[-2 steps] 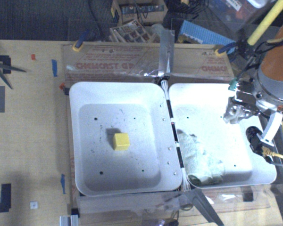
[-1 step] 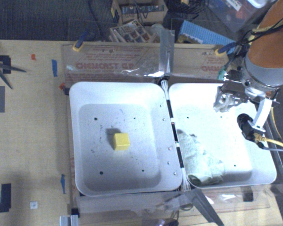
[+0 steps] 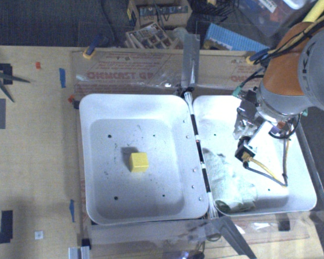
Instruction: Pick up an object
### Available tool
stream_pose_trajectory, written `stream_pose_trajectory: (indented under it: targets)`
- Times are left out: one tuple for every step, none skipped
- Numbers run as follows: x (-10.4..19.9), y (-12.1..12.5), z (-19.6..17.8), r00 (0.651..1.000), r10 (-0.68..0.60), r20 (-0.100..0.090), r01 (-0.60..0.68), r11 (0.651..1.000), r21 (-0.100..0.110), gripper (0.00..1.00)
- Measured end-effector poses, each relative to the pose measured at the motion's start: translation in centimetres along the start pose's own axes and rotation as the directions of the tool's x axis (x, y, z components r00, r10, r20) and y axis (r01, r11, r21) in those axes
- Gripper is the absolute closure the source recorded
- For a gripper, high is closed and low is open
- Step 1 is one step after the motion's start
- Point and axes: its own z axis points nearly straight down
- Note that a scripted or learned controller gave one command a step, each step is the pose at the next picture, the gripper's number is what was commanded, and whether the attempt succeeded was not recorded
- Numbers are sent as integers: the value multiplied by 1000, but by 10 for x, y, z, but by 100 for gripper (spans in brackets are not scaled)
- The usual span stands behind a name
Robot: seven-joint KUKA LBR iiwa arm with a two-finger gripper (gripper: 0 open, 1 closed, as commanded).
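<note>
A small yellow cube [image 3: 139,162] sits flat near the middle of the left bin [image 3: 92,108]. A crumpled pale cloth [image 3: 227,181] lies along the left wall of the right bin [image 3: 301,196].

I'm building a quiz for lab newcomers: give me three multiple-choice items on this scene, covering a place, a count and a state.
1. The yellow cube lies in: A the left bin; B the right bin; C the bare bench.
2. Cubes in the bins: A one; B two; C three.
3. The pale cloth is: A spread flat; B bunched in a roll; C folded square.
Key: A, it sits on that bin's floor; A, the yellow one is the single cube; B, it lies as a crumpled roll.
</note>
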Motion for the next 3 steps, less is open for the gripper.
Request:
stream_pose_trajectory:
  targets:
    - [49,104,10,973,230,-1,-230,973,-3,100]
    - [11,74,39,769,639,1,-639,769,1,100]
    - [-33,32,77,689,724,0,-724,689,1,100]
